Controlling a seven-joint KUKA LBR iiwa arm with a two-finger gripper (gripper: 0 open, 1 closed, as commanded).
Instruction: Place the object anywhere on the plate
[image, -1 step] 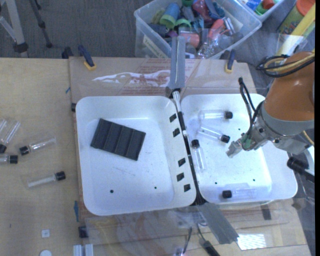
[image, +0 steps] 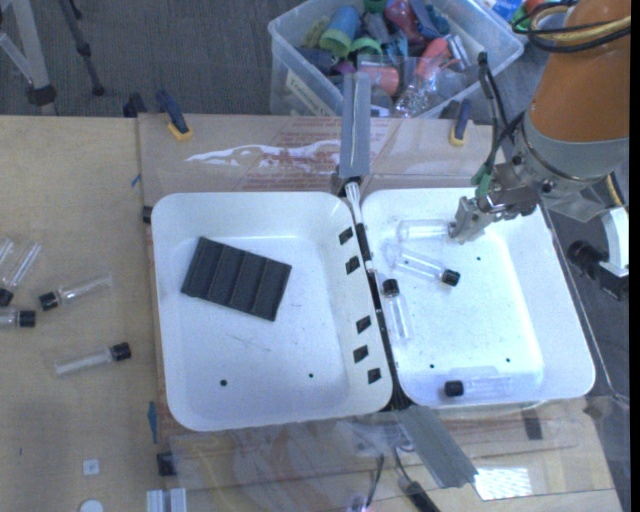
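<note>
My gripper (image: 468, 222) hangs over the back of the right shallow white bin (image: 560, 330), just beside a clear plastic vial (image: 420, 231); whether it grips anything, I cannot tell. Near it lie more clear vials with black caps (image: 428, 269), one by the divider (image: 394, 306). The dark grey ribbed rectangular plate (image: 236, 278) lies in the left white bin (image: 180, 390), well apart. Loose vials (image: 92, 357) litter the bench (image: 60, 200).

no readable text, label or number anywhere — the marks here are too blurred.
</note>
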